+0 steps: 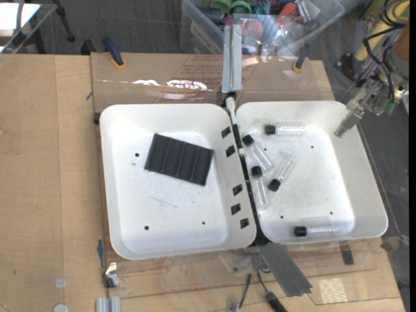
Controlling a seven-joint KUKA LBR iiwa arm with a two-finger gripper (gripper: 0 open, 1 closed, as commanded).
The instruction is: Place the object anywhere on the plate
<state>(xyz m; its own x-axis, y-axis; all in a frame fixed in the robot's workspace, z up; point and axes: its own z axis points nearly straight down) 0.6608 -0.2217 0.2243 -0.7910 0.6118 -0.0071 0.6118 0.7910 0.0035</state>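
A black ribbed rectangular plate (pixel 179 159) lies flat in the left bin (pixel 123 194), slightly turned, toward the bin's far side. Several clear vials with black caps are scattered in the right bin (pixel 354 194): one near the far wall (pixel 286 130), a cluster beside the divider (pixel 260 164), one tilted in the middle (pixel 283 171) and one near the front wall (pixel 318 229). My gripper (pixel 349 121) shows as a grey metal part over the right bin's far right corner, with cables behind it. It sits well away from the vials and the plate.
Black clips (pixel 234 168) line the divider between the bins. A clear tub of colourful items (pixel 260 5) stands behind the bins. Blue clamps (pixel 116 56) hold a cardboard sheet at the back. Cables (pixel 383 38) hang at the far right.
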